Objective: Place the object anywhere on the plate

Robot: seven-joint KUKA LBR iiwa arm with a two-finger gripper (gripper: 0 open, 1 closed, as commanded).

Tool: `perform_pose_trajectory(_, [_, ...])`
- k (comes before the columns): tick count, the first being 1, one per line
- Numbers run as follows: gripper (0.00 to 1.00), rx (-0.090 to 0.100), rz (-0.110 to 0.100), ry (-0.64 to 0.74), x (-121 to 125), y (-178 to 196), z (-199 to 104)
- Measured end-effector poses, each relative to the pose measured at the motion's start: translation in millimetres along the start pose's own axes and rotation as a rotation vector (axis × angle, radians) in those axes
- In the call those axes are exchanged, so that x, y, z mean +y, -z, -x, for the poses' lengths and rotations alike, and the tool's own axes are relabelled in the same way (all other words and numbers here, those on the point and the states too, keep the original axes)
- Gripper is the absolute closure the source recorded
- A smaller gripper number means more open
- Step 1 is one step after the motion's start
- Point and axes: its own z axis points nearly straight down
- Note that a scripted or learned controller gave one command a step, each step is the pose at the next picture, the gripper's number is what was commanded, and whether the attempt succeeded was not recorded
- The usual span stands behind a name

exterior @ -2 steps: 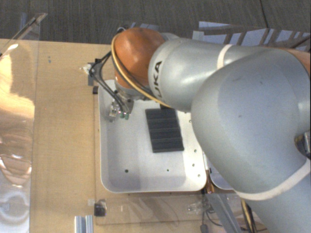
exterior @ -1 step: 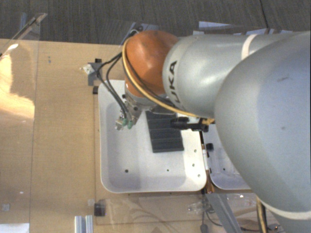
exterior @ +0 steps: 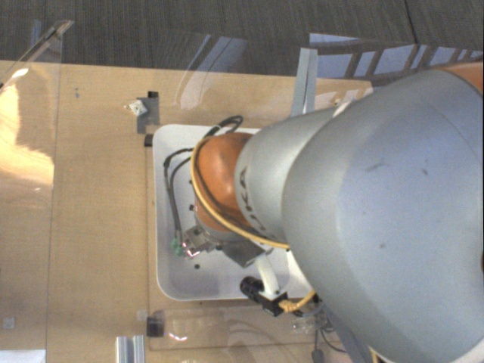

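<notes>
The arm [exterior: 363, 203] leans low over a white bin [exterior: 162, 225] on the tabletop [exterior: 91, 203], its orange band [exterior: 219, 176] above the gripper [exterior: 195, 246]. You cannot tell whether the gripper is released or clenched. The arm's bulk hides where the object and plate lie. Before you lower or release, confirm the plate is underneath, descend slowly, and keep the cables [exterior: 172, 195] off the bin wall.

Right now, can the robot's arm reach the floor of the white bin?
Probably yes. The arm leans right over the white bin, with its orange band low above the bin's floor, and nothing visible blocks the way. The arm hides much of the bin, though, so I can't be sure.
</notes>
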Motion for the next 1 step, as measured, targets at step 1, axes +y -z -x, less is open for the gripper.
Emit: perform_pose_trajectory(1, [1.00,-0.002,0.004,0.434,-5.4,45.0,12.9])
